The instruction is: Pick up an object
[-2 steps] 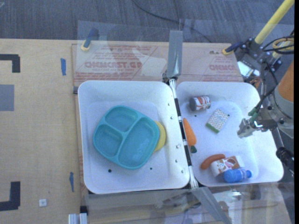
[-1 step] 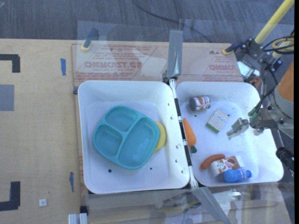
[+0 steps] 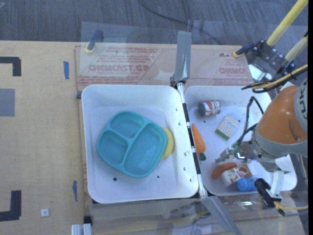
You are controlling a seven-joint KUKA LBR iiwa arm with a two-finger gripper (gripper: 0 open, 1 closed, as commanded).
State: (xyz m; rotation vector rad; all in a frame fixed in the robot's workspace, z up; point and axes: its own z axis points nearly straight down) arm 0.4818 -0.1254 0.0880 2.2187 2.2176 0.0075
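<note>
Overhead slanted view of a wooden tabletop (image 3: 39, 146) bearing two shallow white bins side by side. The left bin (image 3: 98, 99) holds a teal divided plate (image 3: 132, 143) lying near its centre, with a yellow item (image 3: 169, 142) showing from under the plate's right edge; bare white floor rings the plate on all sides, widest along the top and the lower left. The right bin (image 3: 234, 98) is more crowded: a small can with a red-and-white label (image 3: 209, 107) lies on its side near the upper left, a green-and-white patterned packet (image 3: 227, 126) lies just below and right of it, and an orange carrot (image 3: 198, 138) lies along the wall shared with the left bin. Near the lower edge a reddish sausage-shaped item (image 3: 223, 169), a white-and-red packet (image 3: 235, 174) and a blue object (image 3: 246, 184) sit closely together. The hand (image 3: 234, 153) hangs just above this cluster; whether its fingers are spread or closed cannot be told, and nothing is seen between them. The arm (image 3: 281, 124) covers the bin's right side. Behind the bins, clear sheeting (image 3: 120, 62) carries red print reading "CHEMCAST"; the can's label is too small to read
</note>
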